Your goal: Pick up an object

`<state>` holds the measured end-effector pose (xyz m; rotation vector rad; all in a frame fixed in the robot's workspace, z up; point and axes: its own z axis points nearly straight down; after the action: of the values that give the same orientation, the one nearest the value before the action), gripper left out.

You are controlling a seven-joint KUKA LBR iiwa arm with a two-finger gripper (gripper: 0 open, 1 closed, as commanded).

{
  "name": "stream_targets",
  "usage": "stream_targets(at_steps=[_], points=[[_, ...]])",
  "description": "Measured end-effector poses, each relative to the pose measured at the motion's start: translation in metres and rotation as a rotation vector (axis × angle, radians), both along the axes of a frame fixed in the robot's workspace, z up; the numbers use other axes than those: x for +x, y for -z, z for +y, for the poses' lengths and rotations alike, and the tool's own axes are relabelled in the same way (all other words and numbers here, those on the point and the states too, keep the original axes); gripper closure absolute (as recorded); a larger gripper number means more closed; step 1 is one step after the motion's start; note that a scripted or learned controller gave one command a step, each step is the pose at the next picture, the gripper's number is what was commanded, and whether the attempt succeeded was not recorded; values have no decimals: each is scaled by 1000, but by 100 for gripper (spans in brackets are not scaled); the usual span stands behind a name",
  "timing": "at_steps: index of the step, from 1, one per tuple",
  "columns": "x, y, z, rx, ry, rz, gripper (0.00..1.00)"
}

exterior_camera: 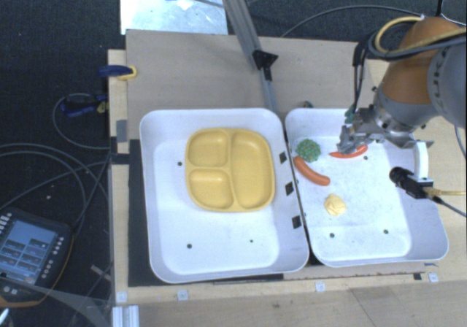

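Risking a slip at the thin red piece

Starting nearest the camera, the right-hand shallow white bin has bare floor along its front. A little farther in lies a small pale-yellow lumpy toy food piece, well apart from the gripper. Beyond it rests an orange-red toy sausage, lying at a slant, with a green bumpy broccoli-like toy just beside its upper end.

Farther still, the grey two-finger gripper is down in the bin over a thin, curved red toy piece, perhaps a chilli. The red piece shows at the fingertips, but whether they are closed on it or merely touching it cannot be told from here.

The chilli-like piece is slim and lies flat on the bin floor, so a grasp could pinch only its edge and let it slide out on lifting, or the fingers could close above it and come up with nothing. A push sideways could also nudge it toward the broccoli.

The left-hand white bin holds a yellow three-compartment plastic plate, well clear of the arm.
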<state>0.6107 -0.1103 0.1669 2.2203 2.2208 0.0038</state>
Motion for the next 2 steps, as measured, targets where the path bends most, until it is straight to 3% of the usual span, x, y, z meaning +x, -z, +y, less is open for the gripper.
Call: stream_targets(at_steps=[2], points=[[9,-111,9,-2,-6,-6,100]])
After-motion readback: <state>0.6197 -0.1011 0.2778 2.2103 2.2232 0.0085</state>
